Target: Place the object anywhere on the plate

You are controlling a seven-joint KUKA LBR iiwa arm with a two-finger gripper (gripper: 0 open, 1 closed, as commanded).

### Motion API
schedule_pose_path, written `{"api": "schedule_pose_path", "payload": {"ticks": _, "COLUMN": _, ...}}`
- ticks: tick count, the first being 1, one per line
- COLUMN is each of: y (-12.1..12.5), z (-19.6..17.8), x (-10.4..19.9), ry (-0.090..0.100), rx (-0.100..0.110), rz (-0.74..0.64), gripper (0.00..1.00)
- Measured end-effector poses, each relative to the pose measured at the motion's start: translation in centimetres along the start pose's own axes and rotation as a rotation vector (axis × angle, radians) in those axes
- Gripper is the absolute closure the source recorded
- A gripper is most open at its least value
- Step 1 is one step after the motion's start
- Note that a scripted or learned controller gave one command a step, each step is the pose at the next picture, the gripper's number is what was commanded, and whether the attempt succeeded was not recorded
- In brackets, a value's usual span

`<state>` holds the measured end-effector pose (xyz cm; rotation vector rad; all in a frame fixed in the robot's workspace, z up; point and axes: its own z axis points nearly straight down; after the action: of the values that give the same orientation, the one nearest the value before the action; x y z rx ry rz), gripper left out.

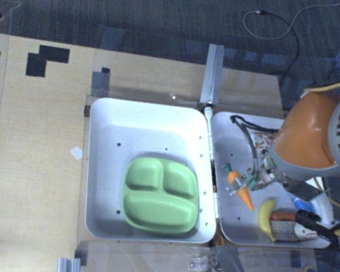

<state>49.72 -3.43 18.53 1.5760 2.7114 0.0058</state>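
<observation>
At the lower right of the frame, in the right bin (233,228), a banana (264,216) lies beside a brush (286,228), with a carrot (245,197) just to their left. The gripper (255,179) hangs right above the carrot; I cannot tell its state. The green plate (161,194) sits in the left bin (108,156), well apart.

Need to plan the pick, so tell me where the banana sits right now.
In the camera view, the banana lies in the right bin near its front edge, just right of the carrot and left of a brown item.
</observation>
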Motion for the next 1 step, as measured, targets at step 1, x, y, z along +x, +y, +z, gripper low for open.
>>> {"api": "schedule_pose_path", "payload": {"ticks": 1, "y": 3.16, "z": -0.65, "x": 7.35, "ry": 0.001, "rx": 0.001, "rz": 0.035, "gripper": 1.00}}
